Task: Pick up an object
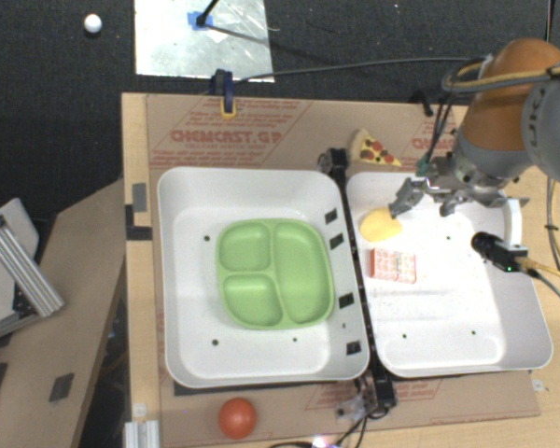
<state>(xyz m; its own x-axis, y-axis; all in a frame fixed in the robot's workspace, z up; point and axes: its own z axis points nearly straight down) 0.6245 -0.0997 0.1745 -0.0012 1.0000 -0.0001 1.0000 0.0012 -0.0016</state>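
- Two white bins are counted: left bin, right bin.
- One green divided plate is held in the left bin.
- In the right bin are found one yellow object and one red-and-white packet just below it.
- One gripper is seen with fingers spread and gripping nothing; the yellow object lies just beside them, toward the left bin.
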